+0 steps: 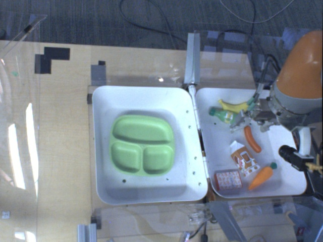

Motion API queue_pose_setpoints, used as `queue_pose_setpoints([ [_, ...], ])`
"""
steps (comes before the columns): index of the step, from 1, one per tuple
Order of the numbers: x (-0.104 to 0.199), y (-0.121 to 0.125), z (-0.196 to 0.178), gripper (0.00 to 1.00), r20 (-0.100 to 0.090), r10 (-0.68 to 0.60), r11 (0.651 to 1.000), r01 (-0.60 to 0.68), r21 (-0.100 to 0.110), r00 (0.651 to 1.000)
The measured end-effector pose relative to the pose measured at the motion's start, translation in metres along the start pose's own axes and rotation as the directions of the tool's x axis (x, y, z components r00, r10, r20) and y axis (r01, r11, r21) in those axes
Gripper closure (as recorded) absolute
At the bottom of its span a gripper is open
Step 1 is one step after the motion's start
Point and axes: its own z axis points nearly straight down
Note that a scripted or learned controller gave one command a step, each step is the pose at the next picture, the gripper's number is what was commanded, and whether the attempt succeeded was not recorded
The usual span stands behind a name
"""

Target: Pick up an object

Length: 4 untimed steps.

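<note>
carrot (260,178) and small printed box (228,179) lie nearest, at the front of the right bin (212,135), with a little carton (243,158) and sausage (252,138) just behind. farther back sit a green bottle (222,115) and banana (235,105), loosely scattered, likely so any one can be picked. claw (255,116) hovers low just beside the bottle; whether it is open or holding anything i cannot tell. green tray (143,144) fills the left bin (101,150).

gripper (246,119): its fingertips blur into clutter, so you cannot judge their spread | banana (233,105): far end hidden behind them | arm (303,74): cut by right edge
</note>
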Motion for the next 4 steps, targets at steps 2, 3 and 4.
queue_pose_setpoints([
  [2,-0.102,0.025,0.151,0.0,0.003,-0.029,1.0,0.029,-0.007,1.0],
  [3,-0.102,0.025,0.151,0.0,0.003,-0.029,1.0,0.029,-0.007,1.0],
  [4,-0.1,0.028,0.139,1.0,0.003,-0.032,0.999,0.032,-0.014,0.999],
])
